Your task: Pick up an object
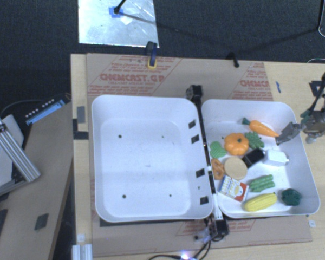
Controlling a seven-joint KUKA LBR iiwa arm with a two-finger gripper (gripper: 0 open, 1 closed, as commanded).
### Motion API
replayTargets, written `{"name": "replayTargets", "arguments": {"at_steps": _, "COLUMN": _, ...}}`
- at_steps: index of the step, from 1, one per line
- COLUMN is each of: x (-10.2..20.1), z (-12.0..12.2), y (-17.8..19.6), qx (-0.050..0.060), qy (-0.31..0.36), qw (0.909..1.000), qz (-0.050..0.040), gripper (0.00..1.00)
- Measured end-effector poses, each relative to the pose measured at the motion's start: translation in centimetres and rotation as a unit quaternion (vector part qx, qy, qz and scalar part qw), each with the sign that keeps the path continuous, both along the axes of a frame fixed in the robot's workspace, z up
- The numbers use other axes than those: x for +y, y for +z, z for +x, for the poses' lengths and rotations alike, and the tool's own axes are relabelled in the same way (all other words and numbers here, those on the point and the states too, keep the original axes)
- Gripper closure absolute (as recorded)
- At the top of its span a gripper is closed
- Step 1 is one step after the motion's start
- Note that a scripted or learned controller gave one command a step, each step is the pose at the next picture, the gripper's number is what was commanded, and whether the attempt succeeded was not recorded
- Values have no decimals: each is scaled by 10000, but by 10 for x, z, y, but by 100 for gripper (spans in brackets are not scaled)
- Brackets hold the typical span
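Over on the right edge, the gripper (290, 131) is hanging above the right bin's (306, 169) rim, nothing visibly in it, and honestly can't tell its state. Carrot (262, 128) is lying just beside it, pumpkin (236, 143), corn (260, 201) and broccoli (291, 196) are sitting further in.

Both white bins (146, 161) look like smooth, slightly glossy plastic, resting on a matt brown cardboard sheet (130, 75) printed in red. The toy pumpkin (236, 143), carrot (262, 128) and corn cob (260, 201) appear as shiny moulded plastic, while the square plate (118, 12) beyond the bench has a dull, scuffed metallic sheen.
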State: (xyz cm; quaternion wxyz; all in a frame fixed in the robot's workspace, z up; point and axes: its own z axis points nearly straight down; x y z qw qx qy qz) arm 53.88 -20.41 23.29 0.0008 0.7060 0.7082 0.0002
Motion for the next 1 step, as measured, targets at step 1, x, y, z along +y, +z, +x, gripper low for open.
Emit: {"name": "replayTargets", "arguments": {"at_steps": 1, "x": -3, "z": 28, "y": -128, "qx": -87, "qy": 2, "qw": 10000, "qz": -19, "gripper": 0}}
